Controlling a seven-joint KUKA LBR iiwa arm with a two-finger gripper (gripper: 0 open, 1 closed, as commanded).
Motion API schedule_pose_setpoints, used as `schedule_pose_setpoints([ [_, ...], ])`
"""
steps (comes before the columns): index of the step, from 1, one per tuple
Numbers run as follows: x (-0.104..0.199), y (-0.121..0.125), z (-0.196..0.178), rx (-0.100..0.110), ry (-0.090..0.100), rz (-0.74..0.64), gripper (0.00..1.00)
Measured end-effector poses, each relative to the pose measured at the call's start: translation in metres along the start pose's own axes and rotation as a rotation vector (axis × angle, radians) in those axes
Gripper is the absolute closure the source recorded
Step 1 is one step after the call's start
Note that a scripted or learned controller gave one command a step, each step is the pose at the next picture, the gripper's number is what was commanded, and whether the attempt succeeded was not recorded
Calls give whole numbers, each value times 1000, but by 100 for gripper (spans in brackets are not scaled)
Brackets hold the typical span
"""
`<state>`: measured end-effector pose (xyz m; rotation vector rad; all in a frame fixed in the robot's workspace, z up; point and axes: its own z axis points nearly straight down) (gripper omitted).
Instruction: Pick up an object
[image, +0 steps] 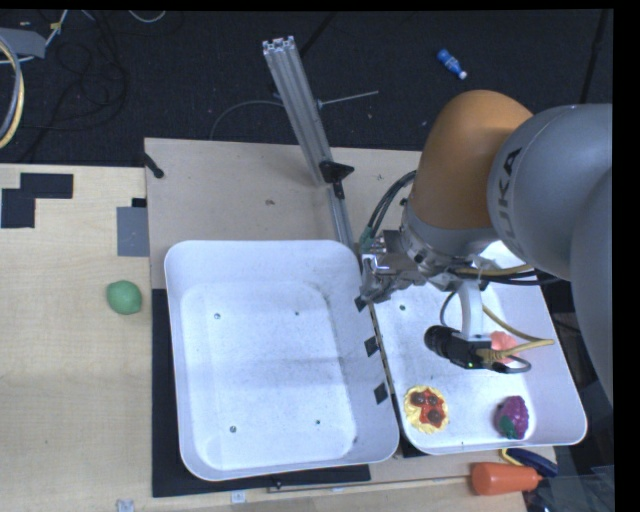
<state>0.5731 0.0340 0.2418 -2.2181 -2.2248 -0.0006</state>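
We join it with the grey arm's gripper low at the eleven o'clock corner of the right-hand shallow white bin, hard against the wall it shares with the left-hand shallow white bin. Open or closed? We cannot tell, because the wrist sits right over it, and we see nothing gripped.

So where are our candidates? The flat yellow disc with red blotches lies on the right bin's floor at five o'clock from the gripper, well apart from it. The knobbly purple lump with a green patch sits between four and five o'clock, near the lower rim. A small pink-and-orange piece rests at four o'clock. Outside the bins, a round green ball waits on the bench out at nine o'clock.

Our read is that the gripper stands over bare floor, so closing here would catch nothing. We would carry it across toward the purple lump, which looks tall enough to grip, where the disc looks too flat. We would centre above it, come straight down with the jaws wide and stay clear of the rim
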Motion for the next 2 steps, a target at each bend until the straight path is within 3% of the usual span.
schedule_pose_setpoints([
  [1, 43, 8, 11, 2, 0, 1, 100],
  [2, 42, 7, 11, 1, -1, 2, 0],
])
